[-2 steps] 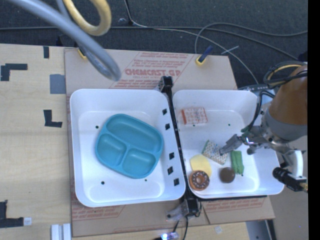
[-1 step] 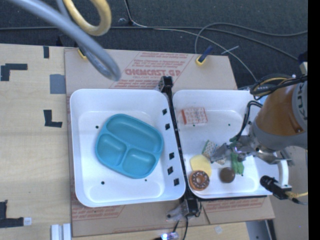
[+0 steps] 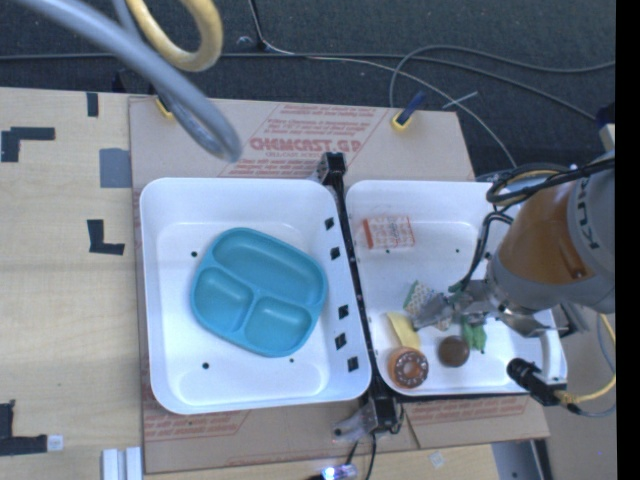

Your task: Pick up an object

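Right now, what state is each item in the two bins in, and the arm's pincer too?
Blue divided plate: flat, right way up, alone in the left bin.
Red-printed packet: flat near the right bin's far wall.
Yellow piece: lying flat.
Sprinkled donut: lying flat beside the yellow piece.
Brown round item: resting loose on the floor.
Pincer: low in the right bin; grip unclear.

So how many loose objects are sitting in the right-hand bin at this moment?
5 visible: a clear packet at the far end, a crumpled wrapper, a yellow piece, a donut, a brown ball. The arm may hide more.
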`<state>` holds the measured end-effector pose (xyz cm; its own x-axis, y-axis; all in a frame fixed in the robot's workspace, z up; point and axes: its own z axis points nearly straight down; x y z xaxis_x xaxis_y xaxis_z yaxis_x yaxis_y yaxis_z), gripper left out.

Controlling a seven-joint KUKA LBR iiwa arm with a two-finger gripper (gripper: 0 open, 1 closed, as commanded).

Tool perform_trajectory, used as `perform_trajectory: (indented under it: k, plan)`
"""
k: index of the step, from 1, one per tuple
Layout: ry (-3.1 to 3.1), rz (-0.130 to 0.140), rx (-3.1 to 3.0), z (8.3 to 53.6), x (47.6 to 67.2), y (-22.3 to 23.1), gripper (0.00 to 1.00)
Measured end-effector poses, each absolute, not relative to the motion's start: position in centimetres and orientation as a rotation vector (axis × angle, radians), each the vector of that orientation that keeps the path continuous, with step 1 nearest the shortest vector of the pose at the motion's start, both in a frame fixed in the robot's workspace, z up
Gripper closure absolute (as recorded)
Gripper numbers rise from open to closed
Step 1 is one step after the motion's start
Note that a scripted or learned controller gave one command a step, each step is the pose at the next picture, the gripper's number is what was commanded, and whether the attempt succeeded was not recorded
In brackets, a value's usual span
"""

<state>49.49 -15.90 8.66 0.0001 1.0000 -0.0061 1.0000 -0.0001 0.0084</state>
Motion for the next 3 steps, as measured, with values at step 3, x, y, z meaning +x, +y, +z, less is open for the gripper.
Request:
perform_trajectory:
  k: [3]
  plan:
    - [2.220, 0.002, 2.217, 19.1, 49.7, -16.5, 1.00]
